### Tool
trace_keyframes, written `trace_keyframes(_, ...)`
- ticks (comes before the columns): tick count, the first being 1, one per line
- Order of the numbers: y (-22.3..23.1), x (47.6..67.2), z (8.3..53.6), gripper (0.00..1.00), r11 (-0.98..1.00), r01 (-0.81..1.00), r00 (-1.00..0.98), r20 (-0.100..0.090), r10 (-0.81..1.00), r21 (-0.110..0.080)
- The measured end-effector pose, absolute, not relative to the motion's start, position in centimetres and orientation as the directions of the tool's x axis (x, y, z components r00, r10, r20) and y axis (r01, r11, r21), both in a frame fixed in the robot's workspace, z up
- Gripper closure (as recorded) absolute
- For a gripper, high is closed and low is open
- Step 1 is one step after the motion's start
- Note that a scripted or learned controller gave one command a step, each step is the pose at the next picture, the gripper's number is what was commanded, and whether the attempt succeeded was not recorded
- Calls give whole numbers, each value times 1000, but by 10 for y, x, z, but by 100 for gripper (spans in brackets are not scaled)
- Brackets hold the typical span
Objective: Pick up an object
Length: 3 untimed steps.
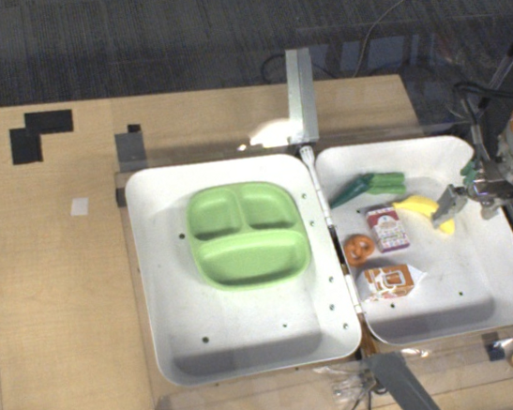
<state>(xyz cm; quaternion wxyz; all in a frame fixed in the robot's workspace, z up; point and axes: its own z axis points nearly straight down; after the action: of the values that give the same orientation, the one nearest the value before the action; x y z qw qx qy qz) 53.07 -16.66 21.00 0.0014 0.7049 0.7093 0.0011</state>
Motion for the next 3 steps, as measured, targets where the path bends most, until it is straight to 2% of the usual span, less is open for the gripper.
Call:
trace_keyframes(1, -153, 557, 183, 0, -71, 997, 71, 0, 997, 4)
trace_keyframes(2, -143, 594, 98, 0, -191, 981, 191, 2, 982, 25)
trace_keyframes(3, -163, 638, 102, 0, 189, 982, -189, -11, 982, 31)
